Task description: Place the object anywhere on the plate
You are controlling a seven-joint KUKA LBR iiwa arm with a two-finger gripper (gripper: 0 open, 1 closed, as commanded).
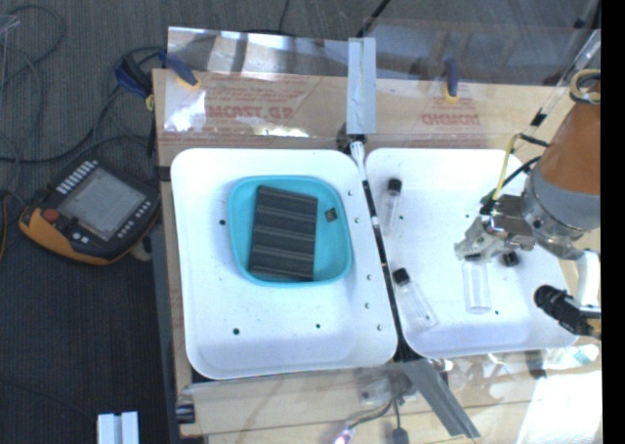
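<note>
Camera view: two white bins are seen side by side on the tabletop (293, 100). In the left bin (205, 335) a teal plate (337, 257) is seen, with a dark ribbed block (283, 232) lying on it and a small dark piece (330, 215) at the block's upper right corner. In the right bin (430, 330) three clear vials are seen: one with a black cap near the top left (392, 200), one with a black cap along the left wall lower down (414, 298), and one lying just below the gripper (477, 288).

The gripper (488, 237) is positioned over the right bin, just above that last vial. Whether the jaws are apart or together cannot be told; nothing is seen between them. Which vial is the task's object cannot be confirmed; the one under the gripper is judged the likely target. It is still in the right bin, well apart from the plate.

Risks, as judged:
- Vial is clear, smooth and round: it could roll or be squeezed out sideways at closure.
- The bin walls between the two bins must be cleared in transit; a loose grip could drop it there.
- Much of the plate is taken by the block; a vial set on the block or the rim could roll off.
</note>
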